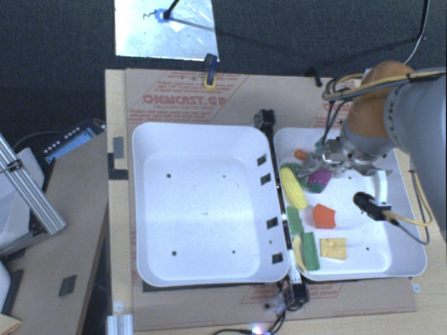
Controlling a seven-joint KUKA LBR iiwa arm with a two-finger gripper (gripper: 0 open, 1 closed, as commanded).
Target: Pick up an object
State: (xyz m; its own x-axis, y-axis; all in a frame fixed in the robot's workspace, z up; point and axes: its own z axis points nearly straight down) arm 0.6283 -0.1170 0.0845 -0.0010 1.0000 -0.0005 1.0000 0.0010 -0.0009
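Purple object [319, 180] — seemingly just beneath the gripper [312, 165].

Robotics lab, white bins [202, 208], cardboard-topped bench [181, 96]

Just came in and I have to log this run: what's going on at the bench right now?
A grey robot arm reaches in from the right over the right bin, its gripper down among the toy foods near a purple piece. Whether it has gripped anything is not clear. A yellow corn cob, an orange block, a yellow block and green pieces lie in that bin. The left bin sits beside it.
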